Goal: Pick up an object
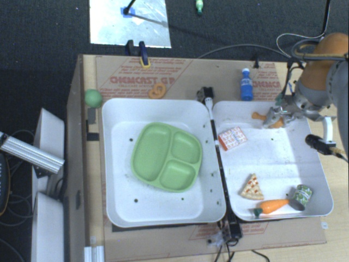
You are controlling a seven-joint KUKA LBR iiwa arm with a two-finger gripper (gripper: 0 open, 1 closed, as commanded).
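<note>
While the right bin (322,192) holds a toy carrot (271,206) and a small can (301,196) at its near edge, a pizza slice (252,188) lies just beyond them and a checkered card (232,138) farther up. At the bin's far corner the hand (274,117) sits over an orange piece (260,115); whether it grips cannot be told. A green divided plate (167,156) fills the left bin (117,201).

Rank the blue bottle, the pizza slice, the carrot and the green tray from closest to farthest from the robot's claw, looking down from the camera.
From the gripper, at the right bin's far edge:
1. Blue bottle, just beyond the bin, to the gripper's left.
2. Pizza slice, toward the right bin's near side.
3. Carrot, by the near rim, slightly past the pizza.
4. Green tray, across in the left bin.
</note>
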